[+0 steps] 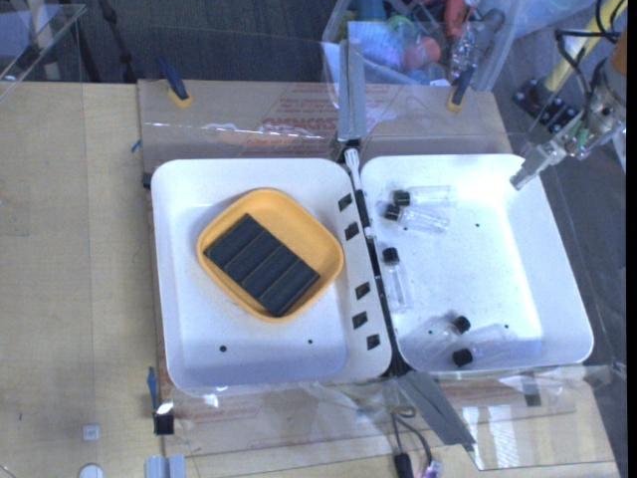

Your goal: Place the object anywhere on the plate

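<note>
Left white bin (pixel 179 347): square yellow plastic plate (pixel 224 222) carrying a dark ribbed rectangular slab (pixel 261 262). Right white bin (pixel 537 267): several clear plastic vials with black caps (pixel 416 207), scattered apart. Far right, above the bin's corner: claw (pixel 575 145), grip state impossible to tell.

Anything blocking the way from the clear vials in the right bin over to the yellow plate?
Only the raised divider where the two bins meet; a vial must be lifted over it. The yellow plate in the left bin already bears a dark ridged block, leaving just its rim bare. The gripper hovers at the right bin's upper right edge.
</note>
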Robot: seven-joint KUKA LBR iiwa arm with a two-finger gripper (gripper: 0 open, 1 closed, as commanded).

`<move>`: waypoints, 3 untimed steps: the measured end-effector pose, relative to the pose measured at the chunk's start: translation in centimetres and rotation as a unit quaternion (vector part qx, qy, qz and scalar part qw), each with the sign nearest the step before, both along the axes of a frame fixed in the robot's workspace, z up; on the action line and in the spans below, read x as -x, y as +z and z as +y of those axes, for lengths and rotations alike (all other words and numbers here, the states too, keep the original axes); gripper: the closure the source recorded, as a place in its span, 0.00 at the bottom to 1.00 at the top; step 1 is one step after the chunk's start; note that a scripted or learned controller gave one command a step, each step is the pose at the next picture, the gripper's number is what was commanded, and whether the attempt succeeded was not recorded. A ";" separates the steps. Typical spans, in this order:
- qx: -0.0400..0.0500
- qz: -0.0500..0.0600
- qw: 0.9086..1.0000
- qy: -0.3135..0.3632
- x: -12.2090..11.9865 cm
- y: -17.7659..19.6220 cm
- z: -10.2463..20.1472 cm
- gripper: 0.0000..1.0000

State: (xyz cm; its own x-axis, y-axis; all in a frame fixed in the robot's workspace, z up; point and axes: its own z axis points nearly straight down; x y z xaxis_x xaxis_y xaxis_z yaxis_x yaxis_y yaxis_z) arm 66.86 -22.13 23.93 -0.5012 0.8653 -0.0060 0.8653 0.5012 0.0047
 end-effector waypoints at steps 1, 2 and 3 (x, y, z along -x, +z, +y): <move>-0.001 0.002 0.996 0.084 0.0 -0.4 0.0 0.00; -0.001 0.002 0.981 0.192 0.4 -0.9 0.0 0.00; 0.000 0.001 0.967 0.256 0.8 0.2 0.1 0.00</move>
State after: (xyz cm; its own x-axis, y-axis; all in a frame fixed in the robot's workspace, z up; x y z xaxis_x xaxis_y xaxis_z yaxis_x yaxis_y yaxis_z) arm 66.08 -22.07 24.12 -0.8639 0.5036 -0.0052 0.5036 0.8639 0.0025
